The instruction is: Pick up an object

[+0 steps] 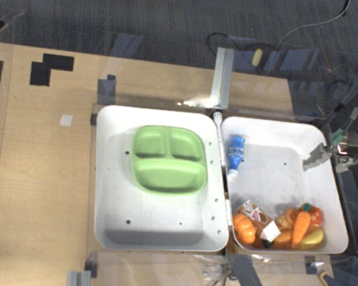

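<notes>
Left white bin (109, 220) at frame centre holds a green divided tray (169, 159). Right bin (270, 146) carries a blue bottle (234, 152) at its upper left and toy food (280, 226) heaped lower right. The pincer (318, 156) sits at the right bin's upper right edge; whether spread or pressed together, I cannot tell.

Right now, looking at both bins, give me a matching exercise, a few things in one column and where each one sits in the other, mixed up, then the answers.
Things:
1. green divided plate
2. blue bottle
3. carrot
4. gripper

Places:
A. near corner of the right bin, in the pile of toy food
B. middle of the left bin
C. over the right bin's right edge
D. right bin, against the wall it shares with the left bin

Pairs: 1-B, 2-D, 3-A, 4-C
</notes>
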Controlling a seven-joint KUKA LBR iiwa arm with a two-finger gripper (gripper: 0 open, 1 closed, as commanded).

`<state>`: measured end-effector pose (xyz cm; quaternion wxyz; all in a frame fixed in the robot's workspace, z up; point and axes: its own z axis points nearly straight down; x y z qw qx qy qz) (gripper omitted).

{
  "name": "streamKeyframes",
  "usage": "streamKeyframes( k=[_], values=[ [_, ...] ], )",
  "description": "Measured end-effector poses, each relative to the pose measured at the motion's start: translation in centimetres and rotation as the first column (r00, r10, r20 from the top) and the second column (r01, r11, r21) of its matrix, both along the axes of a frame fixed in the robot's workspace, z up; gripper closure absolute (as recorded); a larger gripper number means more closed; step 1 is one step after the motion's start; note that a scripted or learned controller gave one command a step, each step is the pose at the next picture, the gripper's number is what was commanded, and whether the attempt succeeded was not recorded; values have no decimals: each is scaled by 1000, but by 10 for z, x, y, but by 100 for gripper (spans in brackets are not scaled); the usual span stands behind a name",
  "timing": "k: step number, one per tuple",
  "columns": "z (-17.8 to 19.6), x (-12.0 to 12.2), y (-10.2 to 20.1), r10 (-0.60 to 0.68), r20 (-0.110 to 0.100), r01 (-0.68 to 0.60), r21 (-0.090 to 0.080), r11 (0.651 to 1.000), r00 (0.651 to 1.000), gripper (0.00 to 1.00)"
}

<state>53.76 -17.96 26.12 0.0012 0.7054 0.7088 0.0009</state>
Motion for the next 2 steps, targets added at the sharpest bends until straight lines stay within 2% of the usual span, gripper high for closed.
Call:
streamKeyframes(
  k=[1,2],
  values=[
    [-136,-31,20,19,-2,-19,1,1000,1000,0],
    [-172,-46,-5,89,9,-89,1,996,996,0]
  ],
)
